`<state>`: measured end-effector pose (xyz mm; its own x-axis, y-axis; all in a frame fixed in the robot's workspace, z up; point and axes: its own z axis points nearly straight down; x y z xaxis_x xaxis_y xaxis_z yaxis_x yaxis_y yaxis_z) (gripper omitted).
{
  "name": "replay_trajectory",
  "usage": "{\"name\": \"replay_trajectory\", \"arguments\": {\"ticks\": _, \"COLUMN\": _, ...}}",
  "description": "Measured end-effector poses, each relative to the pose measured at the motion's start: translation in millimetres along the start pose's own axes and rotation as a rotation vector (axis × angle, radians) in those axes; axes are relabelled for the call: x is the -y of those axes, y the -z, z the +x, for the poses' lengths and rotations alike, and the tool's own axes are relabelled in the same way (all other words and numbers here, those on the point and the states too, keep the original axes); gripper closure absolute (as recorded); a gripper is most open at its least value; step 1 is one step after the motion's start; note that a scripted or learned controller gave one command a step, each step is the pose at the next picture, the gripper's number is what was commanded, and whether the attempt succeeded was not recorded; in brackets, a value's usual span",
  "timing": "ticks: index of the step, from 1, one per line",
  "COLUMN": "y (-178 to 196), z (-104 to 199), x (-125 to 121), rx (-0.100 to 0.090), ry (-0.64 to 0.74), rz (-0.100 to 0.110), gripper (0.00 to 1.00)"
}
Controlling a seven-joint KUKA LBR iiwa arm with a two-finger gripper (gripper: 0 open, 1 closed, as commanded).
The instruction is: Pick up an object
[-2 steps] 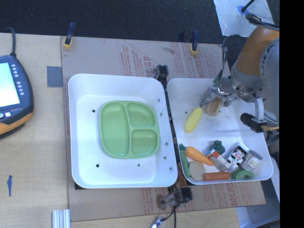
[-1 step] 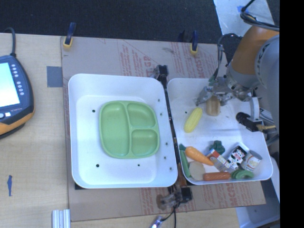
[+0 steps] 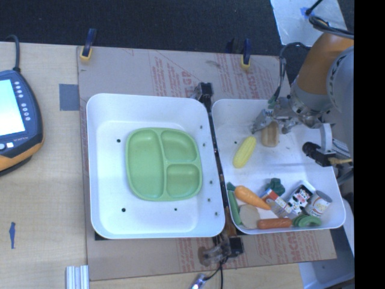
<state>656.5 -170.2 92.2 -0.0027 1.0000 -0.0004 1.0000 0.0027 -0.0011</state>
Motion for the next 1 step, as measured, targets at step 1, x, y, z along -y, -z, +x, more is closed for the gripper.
{"name": "replay_trajectory", "arguments": {"ticks": 1, "y": 0.1, "z": -10.5, "x": -0.1, "rx": 0.000, "ry": -0.001, "rz": -0.001, "gripper": 0.00}}
